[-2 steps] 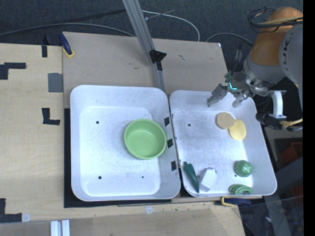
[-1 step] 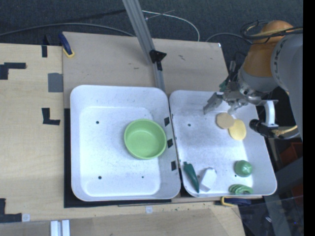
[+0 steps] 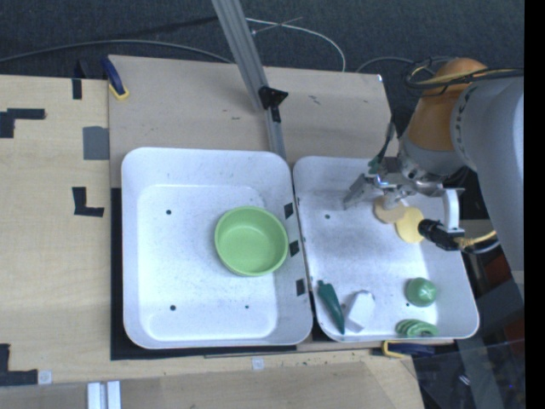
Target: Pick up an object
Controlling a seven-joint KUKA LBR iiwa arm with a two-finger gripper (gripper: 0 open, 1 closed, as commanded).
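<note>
The gripper [image 3: 381, 190] hangs over the far right part of the right bin [image 3: 358, 245], low above its floor. Whether it is released or clenched cannot be told from this slant, and nothing can be seen gripped in it. The grey arm [image 3: 490, 135] comes in past the right bin's right wall, with its orange band [image 3: 434, 113] just beyond the bin's far right corner. All the loose objects lie inside the right bin. A tan piece [image 3: 388, 211] sits right under the gripper, seemingly touching it, though contact is not certain. A yellow piece [image 3: 410, 225] lies just beside the tan one, close to the bin's right wall. A green ball [image 3: 420, 291] rests in the near right part of the bin. A ridged green piece [image 3: 415, 328] sits in the near right corner, just nearer than the ball. A dark green strip [image 3: 330, 305] lies tilted in the near left corner. A white block [image 3: 360, 308] is just beside the strip, on the side toward the bin's middle. The left bin [image 3: 170, 296] stands against the right bin's left wall and holds a green bowl [image 3: 250, 241], upright, near that shared edge. A grey pole [image 3: 247, 49] slants across the bench [image 3: 187, 100] beyond the right bin's far left corner.
</note>
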